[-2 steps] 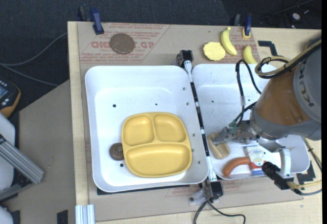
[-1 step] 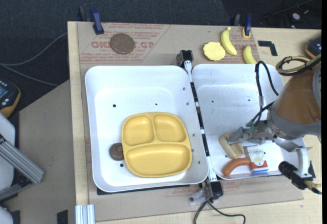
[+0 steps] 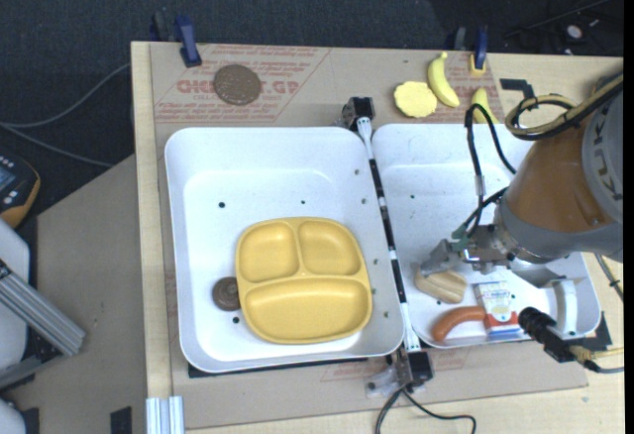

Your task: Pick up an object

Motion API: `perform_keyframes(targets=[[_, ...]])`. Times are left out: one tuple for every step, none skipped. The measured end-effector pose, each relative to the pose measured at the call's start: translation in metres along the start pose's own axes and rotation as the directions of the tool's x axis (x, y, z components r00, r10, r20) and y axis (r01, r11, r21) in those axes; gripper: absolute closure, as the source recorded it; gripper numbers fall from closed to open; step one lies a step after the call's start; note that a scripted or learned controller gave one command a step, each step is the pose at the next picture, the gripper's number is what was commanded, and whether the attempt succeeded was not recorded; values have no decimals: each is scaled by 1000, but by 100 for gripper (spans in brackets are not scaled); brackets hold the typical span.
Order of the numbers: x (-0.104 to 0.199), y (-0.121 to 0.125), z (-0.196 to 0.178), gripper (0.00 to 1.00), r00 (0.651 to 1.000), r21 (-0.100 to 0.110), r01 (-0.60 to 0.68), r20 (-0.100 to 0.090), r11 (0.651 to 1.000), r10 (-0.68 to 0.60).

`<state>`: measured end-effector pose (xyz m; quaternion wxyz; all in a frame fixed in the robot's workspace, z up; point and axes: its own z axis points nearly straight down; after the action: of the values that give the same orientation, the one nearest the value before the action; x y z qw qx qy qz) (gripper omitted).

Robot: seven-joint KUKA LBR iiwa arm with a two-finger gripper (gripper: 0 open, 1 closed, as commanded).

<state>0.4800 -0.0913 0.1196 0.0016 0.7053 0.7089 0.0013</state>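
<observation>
Two shallow white bins are seen from above, side by side on a wooden bench (image 3: 149, 224). The left bin (image 3: 198, 174) holds a yellow divided plate (image 3: 300, 278) with three compartments, set toward the near side. A small brown disc (image 3: 226, 294) lies just beside the plate's left edge.

The right bin (image 3: 426, 164) is reached into by the grey arm (image 3: 570, 194), which enters from the right with its orange band above the wrist. The gripper (image 3: 458, 259) is lowered over the near left part of that bin. How far it is spread cannot be told, since its tips are blurred against the items under it.

Directly below the gripper a pale tan, bread-like piece (image 3: 442, 285) is seen, touching or nearly touching it. Nearer the front, an orange sausage-shaped toy (image 3: 454, 322) lies on the bin floor, and just beside it a small white packet (image 3: 497, 303) with red and blue print.

Behind the bins, on the bench top, a yellow banana (image 3: 442, 81) and a round yellow piece (image 3: 415, 99) are placed close together. A brown cookie-like disc (image 3: 237, 83) rests well apart, at the far left.
</observation>
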Motion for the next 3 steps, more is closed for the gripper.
perform_keyframes(targets=[[0,-2,37,0,1000,7,-5,-2,1000,5],[-65,-2,35,0,1000,2,-10,5,1000,10],[-60,-1,25,100,1000,0,-5,3,1000,5]])
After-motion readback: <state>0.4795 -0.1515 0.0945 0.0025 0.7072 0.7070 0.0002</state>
